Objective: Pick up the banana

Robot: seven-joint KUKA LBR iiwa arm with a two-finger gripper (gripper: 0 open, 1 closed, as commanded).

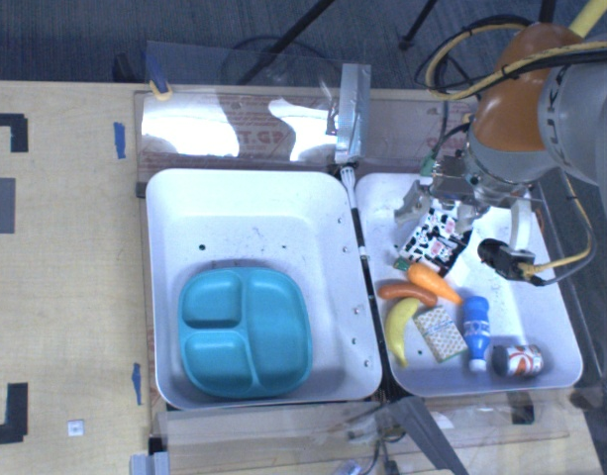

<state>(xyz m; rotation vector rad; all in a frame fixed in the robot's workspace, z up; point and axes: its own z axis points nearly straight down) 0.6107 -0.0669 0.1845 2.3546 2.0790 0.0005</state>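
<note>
The yellow banana (397,329) lies curved in the right bin (551,305), near its front left corner, with one end under an orange carrot (423,282). My gripper (428,245), marked with a black-and-white pattern, hangs over the back left part of that bin. It sits just above the carrot and a short way behind the banana. Nothing shows in its grasp.
Beside the banana lie a small checkered block (441,334), a blue bottle (475,331) and a red-and-silver can (519,361). The left bin (184,206) holds a teal divided plate (245,331). A ridge separates the two bins.
</note>
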